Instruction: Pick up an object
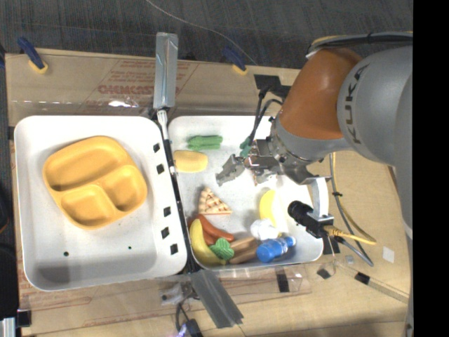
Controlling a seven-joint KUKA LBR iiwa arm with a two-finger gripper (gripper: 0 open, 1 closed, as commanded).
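Observation:
My gripper [238, 168] hangs over the middle of the right bin [231, 126], open, with nothing between its fingers. A pale yellow block [190, 161] lies just to its left and a green bean pod [204, 142] up and to the left. Below it lies a pizza slice [212, 203]. A yellow curved piece [267, 206] sits below and to the right, partly under the wrist. Along the bin's front edge are a banana [196, 244], a red sausage [210, 228], a green toy [223, 248], a brown stick [243, 244], a white lump [263, 229] and a blue bottle [272, 249].
The left bin [42, 258] holds a yellow divided plate [95, 180]. A grey divider with black clips [165, 188] runs between the bins. The arm's orange band [323, 97] and grey body cover the right bin's far right side.

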